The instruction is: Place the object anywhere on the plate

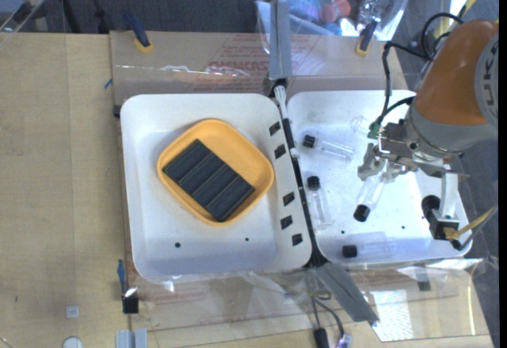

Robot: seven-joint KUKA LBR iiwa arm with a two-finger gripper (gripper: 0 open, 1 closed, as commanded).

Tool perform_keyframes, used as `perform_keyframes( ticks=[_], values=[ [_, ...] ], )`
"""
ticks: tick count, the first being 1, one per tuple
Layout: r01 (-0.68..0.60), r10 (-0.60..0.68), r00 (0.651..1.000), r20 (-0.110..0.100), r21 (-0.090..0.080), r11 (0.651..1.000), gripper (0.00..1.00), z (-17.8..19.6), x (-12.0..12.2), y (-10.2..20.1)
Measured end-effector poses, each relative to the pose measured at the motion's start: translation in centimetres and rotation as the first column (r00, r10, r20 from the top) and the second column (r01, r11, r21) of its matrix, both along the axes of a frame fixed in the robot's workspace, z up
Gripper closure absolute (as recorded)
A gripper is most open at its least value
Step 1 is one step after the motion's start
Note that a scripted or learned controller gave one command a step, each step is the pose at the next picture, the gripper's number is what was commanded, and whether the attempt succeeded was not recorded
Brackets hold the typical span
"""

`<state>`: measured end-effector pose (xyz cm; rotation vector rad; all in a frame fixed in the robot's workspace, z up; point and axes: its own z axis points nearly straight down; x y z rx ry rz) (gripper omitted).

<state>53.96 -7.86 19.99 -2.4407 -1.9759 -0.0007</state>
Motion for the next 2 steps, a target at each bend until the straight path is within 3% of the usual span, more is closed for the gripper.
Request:
perform_keyframes(
  ticks=[1, 2],
  values=[
    [-0.144, 0.144, 0.990, -0.003, 0.001, 0.990, 1.00, -1.6, -0.4, 1.0],
    [-0.208, 0.208, 0.978, 0.000, -0.001, 0.978, 1.00, -0.2, 3.3, 4.0]
  ],
)
